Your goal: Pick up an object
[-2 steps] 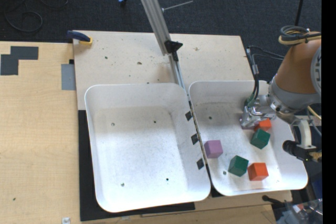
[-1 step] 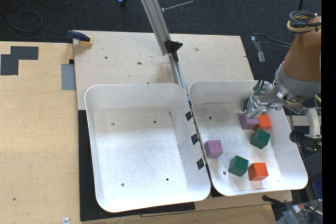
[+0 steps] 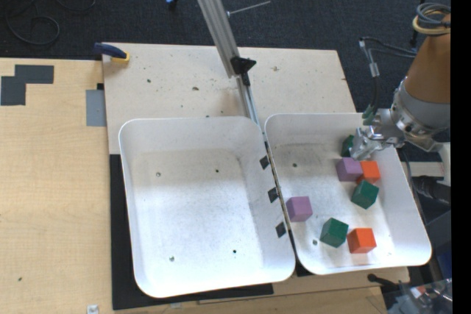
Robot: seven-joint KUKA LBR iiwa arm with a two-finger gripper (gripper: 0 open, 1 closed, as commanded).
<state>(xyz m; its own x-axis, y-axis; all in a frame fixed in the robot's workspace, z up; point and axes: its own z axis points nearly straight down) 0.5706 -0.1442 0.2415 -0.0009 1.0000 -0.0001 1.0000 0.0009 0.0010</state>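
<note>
My gripper (image 3: 363, 145) hangs low over the far right part of the right bin (image 3: 412, 232), below the arm's orange band. A dark green block (image 3: 346, 145) lies right at its left side, partly hidden by it; I cannot tell if they touch. Just in front of the gripper a purple block (image 3: 348, 169) and an orange block (image 3: 371, 171) lie side by side, with a green block (image 3: 364, 194) below them. Another purple block (image 3: 299, 208) rests near the bin's left wall. A green block (image 3: 334, 232) and an orange block (image 3: 361, 240) lie near the front.
The left bin (image 3: 147, 158) stands beside the right one, with black clips (image 3: 272, 195) along the shared wall. A slanted aluminium bar (image 3: 217, 18) rises behind the bins. A blue and yellow clamp (image 3: 112, 52) sits at the bench's far left corner.
</note>
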